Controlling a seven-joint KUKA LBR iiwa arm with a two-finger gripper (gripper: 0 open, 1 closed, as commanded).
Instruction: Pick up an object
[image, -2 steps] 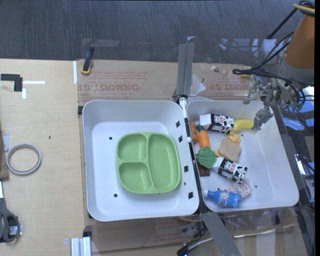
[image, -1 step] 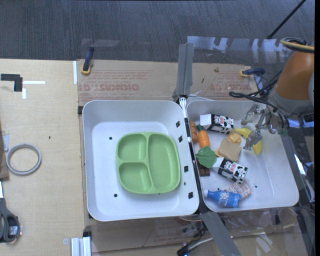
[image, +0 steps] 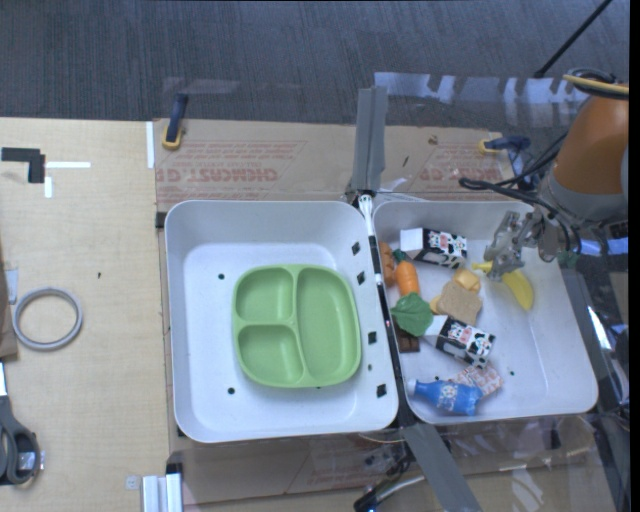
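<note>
Your gripper (image: 505, 252) hangs over right bin (image: 560, 385), beside banana (image: 518, 289): likely target, lying apart from clutter. Grip state: cannot tell. Green tray (image: 297, 325) sits in left bin (image: 190, 330).

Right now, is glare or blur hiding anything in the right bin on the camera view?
Camera view: even, soft lighting, faint shadows; glare streaks lie on the clear panel behind the right bin, not on its contents; the gripper by the banana looks slightly soft; the green plate is sharp.
</note>
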